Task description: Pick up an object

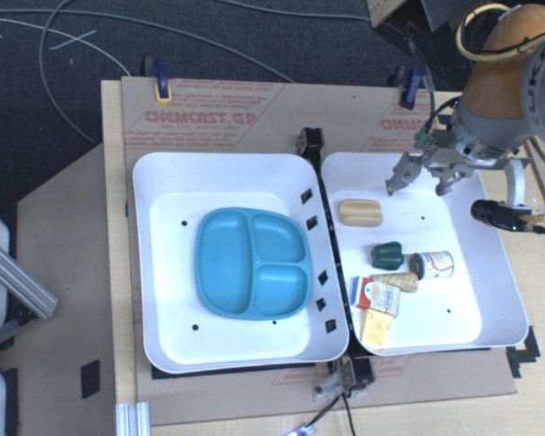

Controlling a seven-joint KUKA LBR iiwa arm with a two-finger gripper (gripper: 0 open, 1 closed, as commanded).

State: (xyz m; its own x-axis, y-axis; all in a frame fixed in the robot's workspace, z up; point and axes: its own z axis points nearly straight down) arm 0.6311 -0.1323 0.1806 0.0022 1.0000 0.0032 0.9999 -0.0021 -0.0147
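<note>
My gripper [424, 179] hangs open over the far part of the right bin [490, 271], its two grey fingers spread with nothing between them. Just left of it and slightly nearer lies a tan bread roll [360, 213]. Nearer still are a dark green pepper [388, 255], a small can with a red and white label [433, 264] on its side, a tan wedge [401, 282], and a red, white and yellow packet [379, 305] near the bin's front left.
The left bin [163, 243] holds a blue divided plate [252, 262]. A black divider with clips [320, 234] runs between the bins. Blue clamps [163, 78] grip the cardboard at the back.
</note>
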